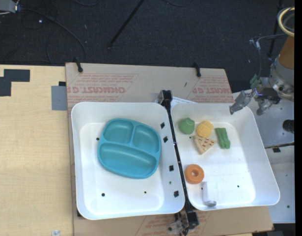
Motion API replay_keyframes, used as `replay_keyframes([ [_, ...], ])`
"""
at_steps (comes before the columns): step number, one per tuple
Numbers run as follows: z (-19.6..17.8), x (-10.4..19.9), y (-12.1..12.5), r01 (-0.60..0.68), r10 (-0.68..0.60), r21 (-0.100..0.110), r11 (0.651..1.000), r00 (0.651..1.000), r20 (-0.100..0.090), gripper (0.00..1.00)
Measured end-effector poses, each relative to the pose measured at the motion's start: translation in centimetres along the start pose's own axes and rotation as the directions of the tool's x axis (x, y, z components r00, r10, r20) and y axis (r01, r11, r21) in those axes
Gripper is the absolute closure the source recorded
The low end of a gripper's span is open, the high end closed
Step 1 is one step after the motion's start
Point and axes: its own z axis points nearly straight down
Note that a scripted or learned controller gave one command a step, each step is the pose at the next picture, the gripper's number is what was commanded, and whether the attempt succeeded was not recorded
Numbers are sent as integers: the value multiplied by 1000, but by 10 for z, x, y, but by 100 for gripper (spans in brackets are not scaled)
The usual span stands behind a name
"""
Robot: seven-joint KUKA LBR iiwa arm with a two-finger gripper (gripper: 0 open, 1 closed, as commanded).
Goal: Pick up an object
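Glossy white plastic bins (87,132), matt teal plastic plate (129,148).

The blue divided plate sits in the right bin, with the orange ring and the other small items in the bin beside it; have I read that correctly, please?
Not quite: the camera view shows the blue divided plate lying in the left bin, not the right one. The rest holds: the orange ring and the other small items lie in the bin beside it, the right bin.
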Motion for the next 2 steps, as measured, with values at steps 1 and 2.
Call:
replay_keyframes([
  [1, -8, 0, 2, 2, -2, -12, 1000, 1000, 2, 0],
  [2, 46, 7, 10, 4, -4, -8, 1000, 1000, 2, 0],
])
